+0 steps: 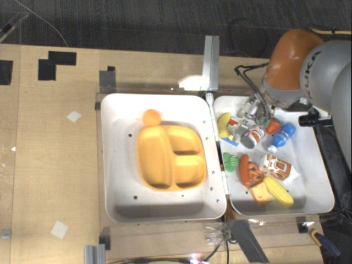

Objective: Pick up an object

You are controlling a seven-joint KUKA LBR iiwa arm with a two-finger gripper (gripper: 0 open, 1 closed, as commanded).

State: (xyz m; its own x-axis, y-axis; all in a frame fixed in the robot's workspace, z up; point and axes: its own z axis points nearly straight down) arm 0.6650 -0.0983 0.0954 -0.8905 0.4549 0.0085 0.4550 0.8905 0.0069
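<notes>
Down at the right bin's [324, 199] twelve o'clock end, the gripper [250, 114] hangs just above a red-and-white can [252, 136]. Whether its jaws are parted cannot be told.

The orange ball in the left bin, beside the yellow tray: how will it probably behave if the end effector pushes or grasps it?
The orange ball looks round and smooth, so it would probably roll when pushed. It lies against the yellow tray, which may stop it on that side. Its curved surface might slip from two fingers unless gripped across the middle.
</notes>
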